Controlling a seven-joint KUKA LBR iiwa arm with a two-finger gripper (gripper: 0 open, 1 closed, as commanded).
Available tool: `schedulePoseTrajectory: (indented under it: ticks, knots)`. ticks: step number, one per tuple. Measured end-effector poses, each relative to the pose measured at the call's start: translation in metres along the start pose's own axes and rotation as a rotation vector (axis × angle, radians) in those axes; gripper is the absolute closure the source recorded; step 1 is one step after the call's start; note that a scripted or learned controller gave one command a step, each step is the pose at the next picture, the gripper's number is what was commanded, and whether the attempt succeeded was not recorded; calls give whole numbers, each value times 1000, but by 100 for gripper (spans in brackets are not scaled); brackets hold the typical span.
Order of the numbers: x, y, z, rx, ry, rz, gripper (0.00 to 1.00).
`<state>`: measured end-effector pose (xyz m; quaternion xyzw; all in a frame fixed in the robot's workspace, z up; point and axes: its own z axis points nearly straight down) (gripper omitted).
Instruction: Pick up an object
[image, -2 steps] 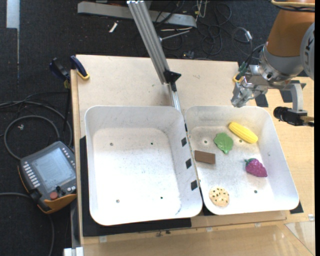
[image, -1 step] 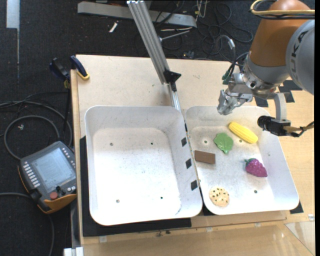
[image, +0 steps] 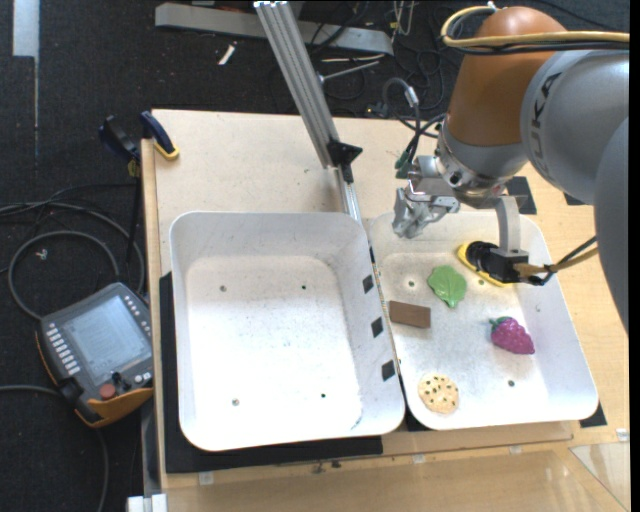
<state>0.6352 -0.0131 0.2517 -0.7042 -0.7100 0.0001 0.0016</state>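
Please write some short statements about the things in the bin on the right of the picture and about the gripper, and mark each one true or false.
1. The green piece lies in the right-hand bin. True.
2. The cookie touches the purple grapes. False: they lie apart, with bare bin floor between them.
3. The gripper holds the purple grapes. False: the grapes lie on the bin floor, and the gripper is over the bin's far left corner.
4. The brown block lies nearer the bin's left wall than the green piece does. True.
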Motion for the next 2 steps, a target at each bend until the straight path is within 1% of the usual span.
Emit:
schedulePoseTrajectory:
  ticks: [1,2]
  knots:
    - [58,-8,-2,-1,0,-1,100]
    - [108,-26,2,0,-1,0,100]
